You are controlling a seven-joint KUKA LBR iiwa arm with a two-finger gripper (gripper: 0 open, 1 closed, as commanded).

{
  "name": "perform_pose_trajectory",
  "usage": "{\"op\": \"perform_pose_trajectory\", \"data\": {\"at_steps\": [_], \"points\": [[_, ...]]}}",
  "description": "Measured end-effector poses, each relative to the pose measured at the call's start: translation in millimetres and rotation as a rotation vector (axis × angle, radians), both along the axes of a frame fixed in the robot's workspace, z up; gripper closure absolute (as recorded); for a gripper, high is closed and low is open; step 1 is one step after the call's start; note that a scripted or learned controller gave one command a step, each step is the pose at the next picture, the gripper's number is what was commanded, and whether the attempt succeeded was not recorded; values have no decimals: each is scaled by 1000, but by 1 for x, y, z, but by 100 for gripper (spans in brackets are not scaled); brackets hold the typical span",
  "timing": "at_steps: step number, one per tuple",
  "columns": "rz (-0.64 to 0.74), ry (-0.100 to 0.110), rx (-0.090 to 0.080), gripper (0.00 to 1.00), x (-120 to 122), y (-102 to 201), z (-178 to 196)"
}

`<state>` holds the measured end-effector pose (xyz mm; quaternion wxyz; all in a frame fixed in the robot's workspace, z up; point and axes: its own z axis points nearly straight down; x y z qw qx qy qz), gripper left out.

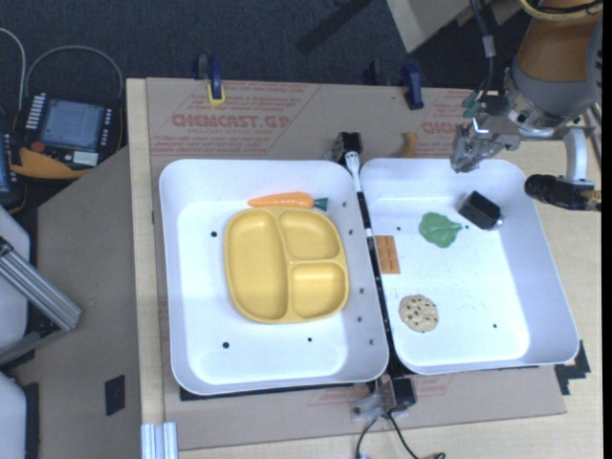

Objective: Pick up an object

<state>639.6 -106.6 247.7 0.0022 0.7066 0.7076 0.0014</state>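
Note:
The right bin (535, 285) holds a green leaf-shaped piece (440, 229), a small black block (480, 209), a brown cookie (418, 313) and an orange-brown bar (386, 254) near its left wall. My gripper (467, 158) hangs over the bin's back edge, above and just left of the black block, with nothing visible between its fingers. In the left bin (191, 256) lie a yellow divided plate (285, 263) and an orange carrot (283, 200) just behind it.
A brown board (287, 113) lies under both bins, held by blue clamps (216, 82) at the back. A handheld control unit (69, 127) sits off the bench at the left. A black clip (348, 146) stands between the bins at the back.

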Motion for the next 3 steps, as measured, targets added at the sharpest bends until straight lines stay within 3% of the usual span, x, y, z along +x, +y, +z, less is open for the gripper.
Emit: {"op": "perform_pose_trajectory", "data": {"at_steps": [1, 3], "points": [[4, 7, 4, 100, -2, 56, -14], [3, 4, 2, 100, -6, 155, -4]]}}
